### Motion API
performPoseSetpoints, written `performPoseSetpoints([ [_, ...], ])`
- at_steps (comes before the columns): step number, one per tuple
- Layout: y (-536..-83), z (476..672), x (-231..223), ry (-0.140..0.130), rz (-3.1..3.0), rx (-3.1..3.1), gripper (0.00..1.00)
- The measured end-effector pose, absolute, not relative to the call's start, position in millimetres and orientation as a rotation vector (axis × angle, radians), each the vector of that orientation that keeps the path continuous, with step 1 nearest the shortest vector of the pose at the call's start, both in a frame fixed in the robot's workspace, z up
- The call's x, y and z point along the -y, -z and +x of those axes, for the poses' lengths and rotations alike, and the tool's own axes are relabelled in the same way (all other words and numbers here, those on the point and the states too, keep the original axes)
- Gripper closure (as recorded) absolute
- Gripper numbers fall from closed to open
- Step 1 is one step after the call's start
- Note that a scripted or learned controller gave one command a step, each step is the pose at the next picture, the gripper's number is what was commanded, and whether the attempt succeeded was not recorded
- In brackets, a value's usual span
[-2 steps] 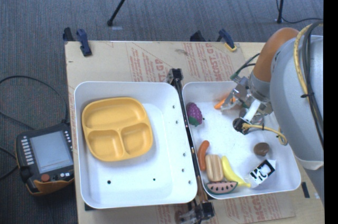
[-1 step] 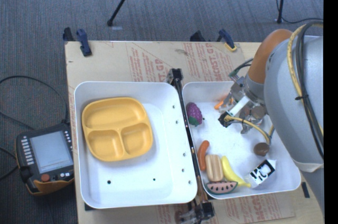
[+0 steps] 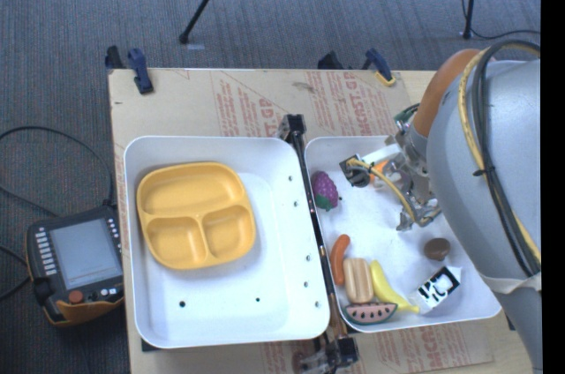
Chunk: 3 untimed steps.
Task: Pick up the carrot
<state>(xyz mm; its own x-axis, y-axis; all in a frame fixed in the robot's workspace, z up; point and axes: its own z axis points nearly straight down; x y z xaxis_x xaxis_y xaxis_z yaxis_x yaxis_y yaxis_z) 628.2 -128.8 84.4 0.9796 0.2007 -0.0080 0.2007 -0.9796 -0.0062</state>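
You'll find the carrot (image 3: 339,258) lying toward the near-left of the gripper (image 3: 415,209), its long axis running roughly front-to-back; I cannot tell the fingers' state.

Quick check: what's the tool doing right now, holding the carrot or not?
Tool: over the right bin, open or shut cannot be told; nothing seen in it. Carrot lies apart in that bin, beside the hot dog.

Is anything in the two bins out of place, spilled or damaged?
Nothing stands out. The yellow tray lies flat in the left bin. The carrot, grapes and other toy food lie loose in the right bin, none spilled over.
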Motion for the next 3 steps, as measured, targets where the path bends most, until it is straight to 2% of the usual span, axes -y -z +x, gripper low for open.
performPoseSetpoints([
  [1,-91.1,628.2,124.3,-0.027,-3.113,0.339,1.0],
  [2,-180.2,609.2,133.9,0.0,-3.124,0.314,1.0],
  [3,-84.5,570.0,125.0,-0.013,-3.104,0.432,1.0],
])
